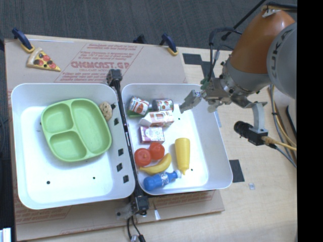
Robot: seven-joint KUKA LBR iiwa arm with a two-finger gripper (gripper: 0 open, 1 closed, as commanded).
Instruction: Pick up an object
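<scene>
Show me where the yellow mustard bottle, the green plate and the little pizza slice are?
yellow mustard bottle [182,154]: camera view, middle of its body.
green plate [96,130]: camera view, floor of its right compartment.
pizza slice [43,61]: camera view, its topping.

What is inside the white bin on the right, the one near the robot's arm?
The right bin holds two small cans, two cartons, a tomato, a banana, a yellow bottle and a blue bottle. Whatever lies beneath that cluster is covered.
</scene>
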